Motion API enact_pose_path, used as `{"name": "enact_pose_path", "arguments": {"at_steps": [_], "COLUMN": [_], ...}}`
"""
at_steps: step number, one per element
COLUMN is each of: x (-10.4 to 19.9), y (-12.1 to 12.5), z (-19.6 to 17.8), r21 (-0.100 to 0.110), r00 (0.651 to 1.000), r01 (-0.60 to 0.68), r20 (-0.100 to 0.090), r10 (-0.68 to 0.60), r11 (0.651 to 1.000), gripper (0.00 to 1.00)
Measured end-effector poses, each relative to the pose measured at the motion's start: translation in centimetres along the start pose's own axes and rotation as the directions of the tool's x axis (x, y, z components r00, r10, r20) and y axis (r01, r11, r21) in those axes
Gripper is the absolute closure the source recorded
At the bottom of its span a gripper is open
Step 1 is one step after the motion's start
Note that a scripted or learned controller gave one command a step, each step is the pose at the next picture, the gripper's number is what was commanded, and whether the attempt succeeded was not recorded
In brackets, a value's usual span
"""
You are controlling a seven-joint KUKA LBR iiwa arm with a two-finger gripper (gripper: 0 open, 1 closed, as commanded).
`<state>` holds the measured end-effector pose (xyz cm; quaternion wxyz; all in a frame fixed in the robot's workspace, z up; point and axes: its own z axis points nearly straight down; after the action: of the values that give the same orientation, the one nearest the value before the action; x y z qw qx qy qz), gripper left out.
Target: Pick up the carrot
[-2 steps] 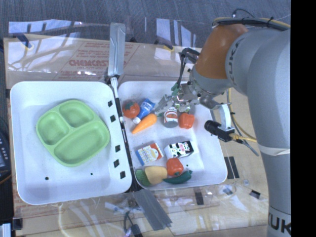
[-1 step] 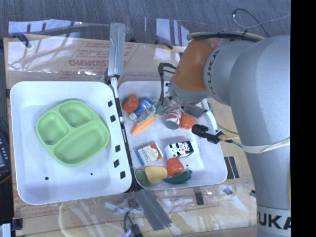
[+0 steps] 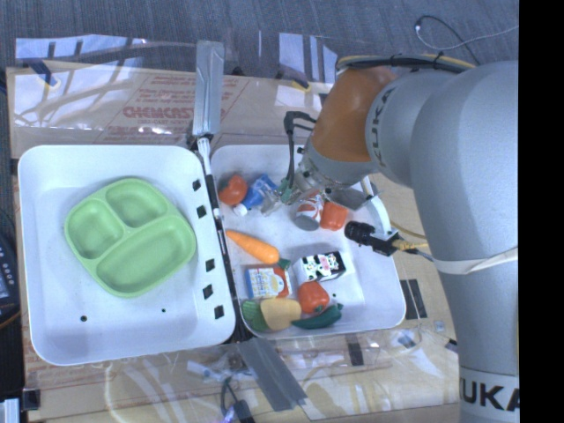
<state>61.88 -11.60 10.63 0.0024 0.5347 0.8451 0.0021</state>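
Smooth tapered orange carrot (image 3: 253,247) on glossy white bin (image 3: 388,276)

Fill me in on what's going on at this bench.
A grey KUKA arm reaches in from the right, its gripper low over the back of the right bin, near a blue packet and a small can. The carrot it is after lies untouched mid-bin, nearer the front, among other toy foods. The left bin holds a green divided plate.
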Motion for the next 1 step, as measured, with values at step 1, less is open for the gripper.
{"name": "enact_pose_path", "arguments": {"at_steps": [1], "x": [0.0], "y": [-0.01], "z": [0.02], "r21": [0.0], "r00": [1.0], "r01": [0.0], "r20": [0.0], "r10": [0.0], "r11": [1.0], "gripper": [0.0]}}
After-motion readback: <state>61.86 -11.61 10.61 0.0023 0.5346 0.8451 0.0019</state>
